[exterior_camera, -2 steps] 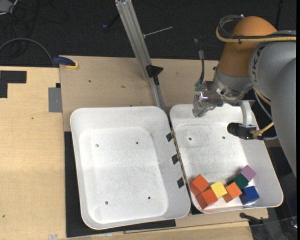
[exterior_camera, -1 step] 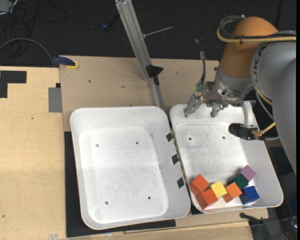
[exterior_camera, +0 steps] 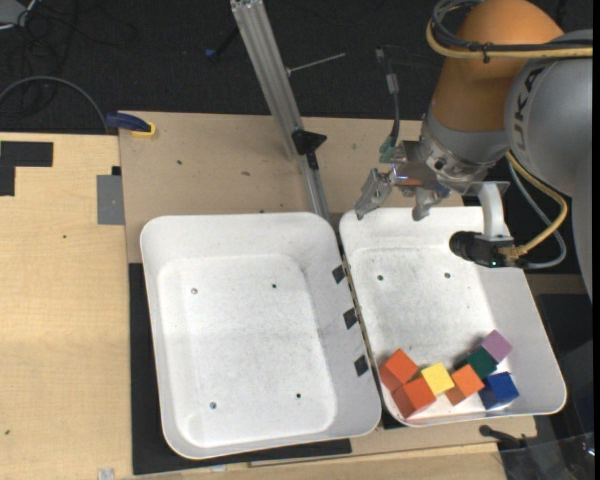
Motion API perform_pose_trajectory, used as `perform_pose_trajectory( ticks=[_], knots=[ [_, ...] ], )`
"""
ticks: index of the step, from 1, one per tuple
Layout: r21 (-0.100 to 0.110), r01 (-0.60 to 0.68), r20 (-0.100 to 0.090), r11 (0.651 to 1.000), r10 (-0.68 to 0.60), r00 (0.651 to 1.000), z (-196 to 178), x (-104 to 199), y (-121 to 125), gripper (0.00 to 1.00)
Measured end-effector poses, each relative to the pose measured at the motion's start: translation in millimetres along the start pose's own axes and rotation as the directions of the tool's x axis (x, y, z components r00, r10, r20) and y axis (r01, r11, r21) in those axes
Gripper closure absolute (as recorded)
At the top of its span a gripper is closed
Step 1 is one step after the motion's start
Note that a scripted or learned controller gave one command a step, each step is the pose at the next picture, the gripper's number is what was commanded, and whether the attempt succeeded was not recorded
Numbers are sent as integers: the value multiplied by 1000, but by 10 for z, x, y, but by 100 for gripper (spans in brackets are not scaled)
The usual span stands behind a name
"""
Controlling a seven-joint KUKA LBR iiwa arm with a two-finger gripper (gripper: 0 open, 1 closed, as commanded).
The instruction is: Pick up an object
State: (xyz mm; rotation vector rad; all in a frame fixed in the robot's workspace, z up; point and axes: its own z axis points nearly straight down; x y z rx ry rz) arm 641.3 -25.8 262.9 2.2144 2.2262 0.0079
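The pincer (exterior_camera: 398, 196) hung spread and empty at the right bin's (exterior_camera: 540, 318) upper edge. The cluster of blocks (exterior_camera: 446, 376) lay well apart, toward the frame's lower right.

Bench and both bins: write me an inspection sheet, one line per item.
Surface: wooden bench bearing two shallow white bins side by side, left bin and right bin.
Job's things: cluster of coloured blocks in the right bin's near corner: two orange-red blocks, yellow block, orange block, dark green block, blue block, purple block.
Clutter: nothing seen in the left bin.
Grippers: gripper over the right bin's far edge, jaws spread with nothing between them, apart from the blocks.
Cables: yellow-and-black cables along the arm; loose dark cable on the floor beyond the bench.
Surroundings: slanted aluminium rail behind the bins; dark floor.
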Motion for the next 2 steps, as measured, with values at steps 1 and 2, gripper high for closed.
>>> perform_pose_trajectory(
  ticks=[1, 2],
  knots=[
    [8, 1, 3, 1000, -1, 1000, 52, -13, -8, 0],
    [9, 8, 3, 1000, -8, 1000, -48, -6, -5, 100]
  ],
)
